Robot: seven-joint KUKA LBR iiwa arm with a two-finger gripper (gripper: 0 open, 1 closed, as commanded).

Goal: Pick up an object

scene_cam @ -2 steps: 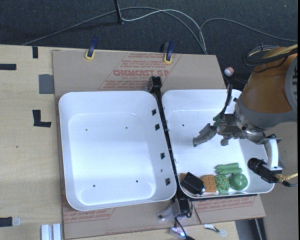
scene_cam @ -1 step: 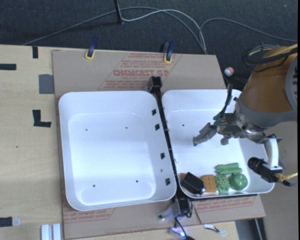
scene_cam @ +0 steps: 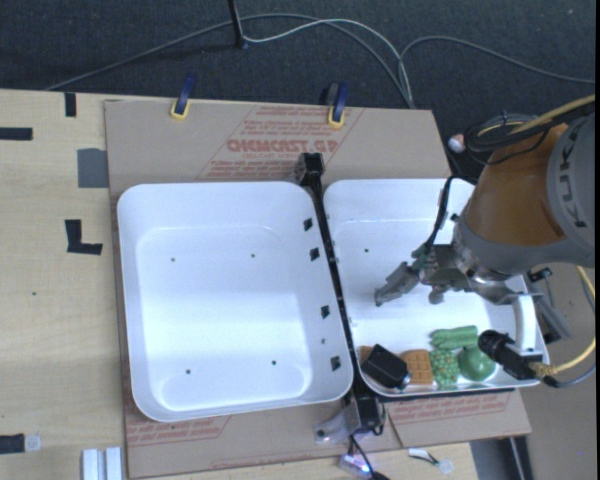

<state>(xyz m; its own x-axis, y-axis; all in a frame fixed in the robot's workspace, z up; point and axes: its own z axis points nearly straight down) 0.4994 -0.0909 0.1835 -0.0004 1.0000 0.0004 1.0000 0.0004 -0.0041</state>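
Black object (scene_cam: 385,366) at right bin (scene_cam: 380,203) front rim, claw (scene_cam: 392,290) above bare floor

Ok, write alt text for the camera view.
A grey and orange robot arm's gripper hangs over the right bin, above small objects: a black block, orange piece and green toys. The left bin sits alongside.

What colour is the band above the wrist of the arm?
Orange. The band shows clearly in the camera view, at the right, above the right bin.
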